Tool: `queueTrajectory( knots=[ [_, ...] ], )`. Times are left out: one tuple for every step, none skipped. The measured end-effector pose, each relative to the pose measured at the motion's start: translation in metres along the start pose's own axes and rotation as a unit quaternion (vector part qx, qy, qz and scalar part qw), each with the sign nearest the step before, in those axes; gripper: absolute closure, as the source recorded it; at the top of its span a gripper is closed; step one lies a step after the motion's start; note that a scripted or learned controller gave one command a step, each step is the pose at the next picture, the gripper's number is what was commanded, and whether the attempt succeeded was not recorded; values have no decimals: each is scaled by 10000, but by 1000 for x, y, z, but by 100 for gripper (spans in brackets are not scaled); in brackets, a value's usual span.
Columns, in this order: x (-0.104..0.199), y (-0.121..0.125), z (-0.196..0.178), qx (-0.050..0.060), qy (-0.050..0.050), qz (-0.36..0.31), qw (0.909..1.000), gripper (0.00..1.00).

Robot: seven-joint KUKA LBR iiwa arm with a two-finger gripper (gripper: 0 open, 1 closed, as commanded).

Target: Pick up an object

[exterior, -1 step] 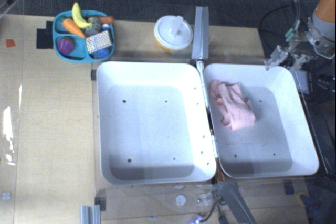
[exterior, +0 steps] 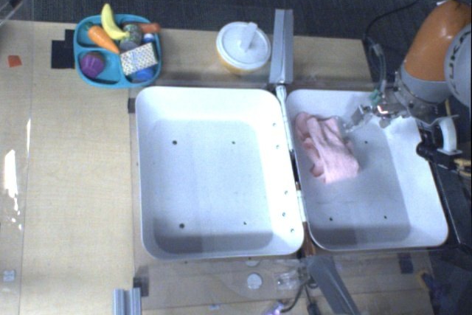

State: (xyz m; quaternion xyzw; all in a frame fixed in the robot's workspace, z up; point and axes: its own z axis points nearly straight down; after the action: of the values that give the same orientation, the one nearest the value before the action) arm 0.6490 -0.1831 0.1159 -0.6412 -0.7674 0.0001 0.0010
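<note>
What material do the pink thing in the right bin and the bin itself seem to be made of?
Pink thing: most likely soft cloth with a matte finish; it lies crumpled in loose folds. Right bin: probably hard white plastic, smooth and slightly glossy; it has rounded, moulded-looking corners and an even surface.

The two white bins (exterior: 210, 240) look like smooth moulded plastic with a soft sheen, while the pink cloth (exterior: 325, 146) in the right bin is a matt, rumpled fabric. The bench (exterior: 66, 181) has a pale wood finish with a slight gloss, and the blue tray (exterior: 110, 77) on it looks like shiny plastic. The arm (exterior: 442, 48) shows a glossy orange shell over smooth grey casing, and the gripper (exterior: 363, 116) looks like bare metal.
</note>
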Motion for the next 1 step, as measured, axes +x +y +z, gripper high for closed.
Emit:
queueTrajectory(
  knots=[
    [26, -18, 28, -46, -23, -751, 9972, 0]
  ],
)
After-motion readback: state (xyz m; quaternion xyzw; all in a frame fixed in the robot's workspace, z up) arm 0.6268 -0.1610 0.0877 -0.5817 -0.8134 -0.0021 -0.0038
